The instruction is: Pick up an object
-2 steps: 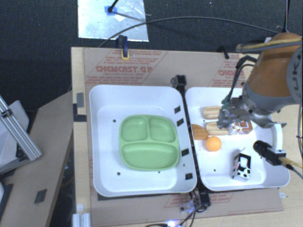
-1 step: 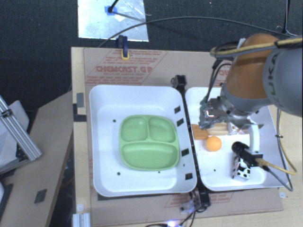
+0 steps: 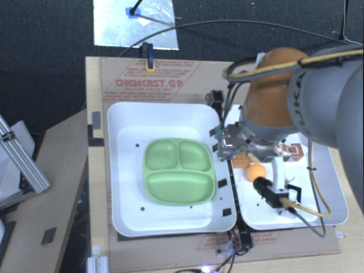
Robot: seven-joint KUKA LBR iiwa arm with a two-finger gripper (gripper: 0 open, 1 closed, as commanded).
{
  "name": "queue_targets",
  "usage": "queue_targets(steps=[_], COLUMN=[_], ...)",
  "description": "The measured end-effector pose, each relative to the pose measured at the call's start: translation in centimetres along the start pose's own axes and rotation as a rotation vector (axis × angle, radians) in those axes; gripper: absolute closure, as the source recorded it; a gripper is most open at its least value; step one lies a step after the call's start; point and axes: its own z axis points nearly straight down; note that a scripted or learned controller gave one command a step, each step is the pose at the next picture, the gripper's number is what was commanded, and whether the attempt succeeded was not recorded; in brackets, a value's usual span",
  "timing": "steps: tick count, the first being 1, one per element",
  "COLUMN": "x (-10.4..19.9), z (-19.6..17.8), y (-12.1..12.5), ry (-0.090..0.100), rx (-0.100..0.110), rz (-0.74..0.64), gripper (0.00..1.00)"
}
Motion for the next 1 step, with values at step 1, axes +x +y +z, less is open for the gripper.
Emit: queue_targets(steps=[1], x=[5.24], z=[0.81], y=[-0.54], ry=[0.0], rx=[0.001], rz=[0.0], gripper=[1.0])
